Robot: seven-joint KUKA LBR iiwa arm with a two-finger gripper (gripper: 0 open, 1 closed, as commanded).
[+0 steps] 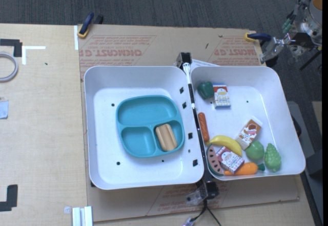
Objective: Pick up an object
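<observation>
The right bin (pixel 266 80) holds several toy foods: a dark green pepper (pixel 206 89), a small red and white carton (pixel 221 95), a sausage (pixel 203 126), a banana (pixel 226 142), a snack carton (pixel 249 133), two green vegetables (pixel 254 150) (pixel 273 157), a carrot (pixel 247 169) and a red box (pixel 229 159). My gripper (pixel 272 50) hangs at the far right, beyond the back right corner of this bin and off to the side of everything in it. Nothing shows in its grasp.
The left bin (pixel 102 97) carries a teal divided plate (pixel 146 117) with a bread roll (pixel 165 137) in its right compartment. Both bins rest on cardboard (pixel 133 45). Blue and yellow clamps (pixel 85 24) (pixel 257 37) sit at the cardboard's back edge.
</observation>
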